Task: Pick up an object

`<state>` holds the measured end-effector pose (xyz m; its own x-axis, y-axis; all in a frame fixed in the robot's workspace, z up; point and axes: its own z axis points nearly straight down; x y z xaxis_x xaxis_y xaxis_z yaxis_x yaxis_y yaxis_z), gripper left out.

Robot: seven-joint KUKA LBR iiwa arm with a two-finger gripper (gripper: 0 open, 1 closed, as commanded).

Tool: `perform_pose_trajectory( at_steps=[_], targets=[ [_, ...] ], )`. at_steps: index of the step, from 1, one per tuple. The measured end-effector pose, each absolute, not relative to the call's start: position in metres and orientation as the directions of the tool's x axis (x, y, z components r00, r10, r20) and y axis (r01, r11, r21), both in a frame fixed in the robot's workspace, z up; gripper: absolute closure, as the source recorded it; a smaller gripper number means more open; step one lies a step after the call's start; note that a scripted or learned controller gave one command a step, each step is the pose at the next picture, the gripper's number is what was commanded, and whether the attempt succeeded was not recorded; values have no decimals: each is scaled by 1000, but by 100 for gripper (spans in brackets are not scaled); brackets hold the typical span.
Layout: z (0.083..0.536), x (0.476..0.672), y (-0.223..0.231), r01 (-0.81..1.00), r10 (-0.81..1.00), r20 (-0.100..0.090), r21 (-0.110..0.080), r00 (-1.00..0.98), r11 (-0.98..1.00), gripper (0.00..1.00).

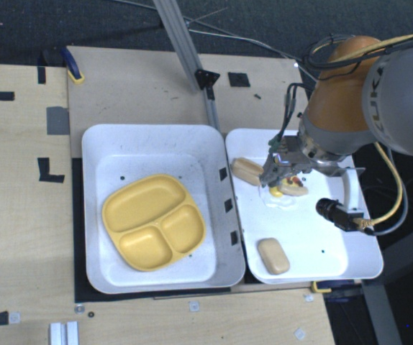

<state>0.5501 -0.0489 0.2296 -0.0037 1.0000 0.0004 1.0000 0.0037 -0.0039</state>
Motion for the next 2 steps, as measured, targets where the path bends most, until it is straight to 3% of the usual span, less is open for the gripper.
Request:
perform_pose_trajectory(
  at_steps=[1,2],
  targets=[
    [229,525,6,1000,1000,1,-4,-6,6,100],
    [232,522,58,1000,1000,1,-2,-7,7,100]
  ],
)
